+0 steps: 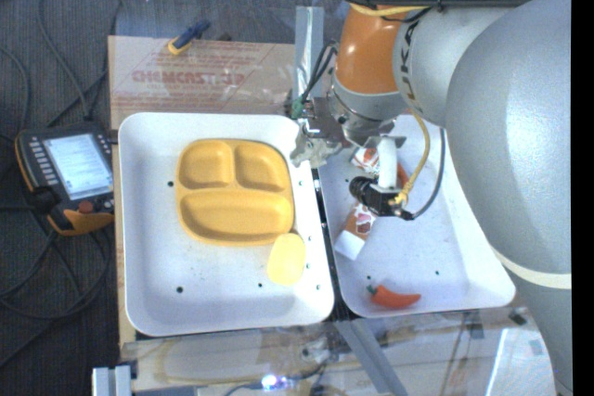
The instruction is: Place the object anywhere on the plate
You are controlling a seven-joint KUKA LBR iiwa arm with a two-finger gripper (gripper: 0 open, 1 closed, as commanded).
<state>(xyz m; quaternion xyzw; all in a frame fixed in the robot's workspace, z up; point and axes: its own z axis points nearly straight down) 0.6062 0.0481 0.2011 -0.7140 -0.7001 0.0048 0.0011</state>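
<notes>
So far I judge the task barely begun: my gripper (311, 146) hangs over the seam between the two white bins, at the top edge, and I cannot tell how it is set or whether it carries anything. The yellow plate (232, 188) sits in the left bin (148, 292) with nothing on its compartments. Candidate objects lie in the right bin (445, 283): a red pepper (394, 297) near the front and a small carton (357, 227) under the wrist.
</notes>
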